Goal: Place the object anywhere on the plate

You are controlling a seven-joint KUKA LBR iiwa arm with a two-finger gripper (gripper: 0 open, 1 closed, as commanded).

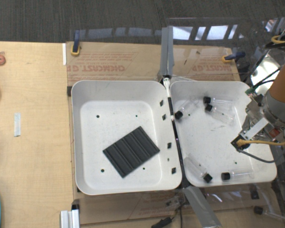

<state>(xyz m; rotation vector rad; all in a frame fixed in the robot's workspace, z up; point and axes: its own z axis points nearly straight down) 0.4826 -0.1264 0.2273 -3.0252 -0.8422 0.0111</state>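
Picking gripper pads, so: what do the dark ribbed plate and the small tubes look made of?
The plate looks like matte dark grey plastic or rubber: ridged, no glare. The tubes seem clear glossy plastic, possibly glass: the bin shows through them, and they have black caps.

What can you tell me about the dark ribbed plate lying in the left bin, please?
The plate is a dark grey, near-black rectangle with parallel ridges running along its length; it looks like rubber or plastic. It lies flat on the floor of the left bin, turned at a slant to the bin's walls, toward the near half. Nothing rests on it or touches it apart from the bin floor. It stands clear of all four walls.
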